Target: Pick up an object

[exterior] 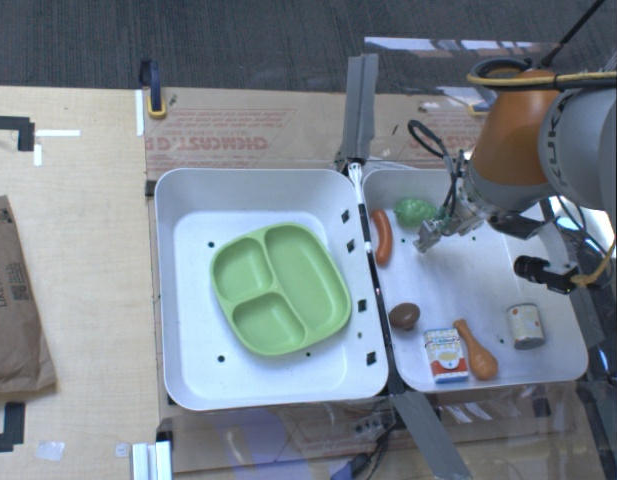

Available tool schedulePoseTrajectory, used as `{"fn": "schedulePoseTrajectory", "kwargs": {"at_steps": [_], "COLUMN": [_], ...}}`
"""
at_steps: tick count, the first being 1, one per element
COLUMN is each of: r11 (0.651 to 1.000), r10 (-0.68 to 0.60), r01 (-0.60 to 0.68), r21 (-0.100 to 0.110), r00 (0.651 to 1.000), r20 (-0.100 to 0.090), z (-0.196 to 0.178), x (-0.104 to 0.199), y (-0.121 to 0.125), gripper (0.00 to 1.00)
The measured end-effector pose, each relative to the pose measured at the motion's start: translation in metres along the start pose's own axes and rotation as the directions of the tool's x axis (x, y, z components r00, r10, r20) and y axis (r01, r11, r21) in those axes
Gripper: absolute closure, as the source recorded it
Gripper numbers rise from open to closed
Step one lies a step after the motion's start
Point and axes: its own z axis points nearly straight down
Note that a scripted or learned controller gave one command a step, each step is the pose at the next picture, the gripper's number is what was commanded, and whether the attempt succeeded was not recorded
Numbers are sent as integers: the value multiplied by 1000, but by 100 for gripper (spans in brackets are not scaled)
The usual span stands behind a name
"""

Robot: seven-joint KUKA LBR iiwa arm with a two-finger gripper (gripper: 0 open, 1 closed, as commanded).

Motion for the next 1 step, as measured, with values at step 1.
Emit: {"fn": "schedulePoseTrajectory", "kwargs": {"at_steps": [1], "r11": [1000], "r10": [0], "r01": [0], "r21": [0], "r00": [1000], "r20": [0], "z": [0], "x": [0], "y": [0], "gripper": [0]}}
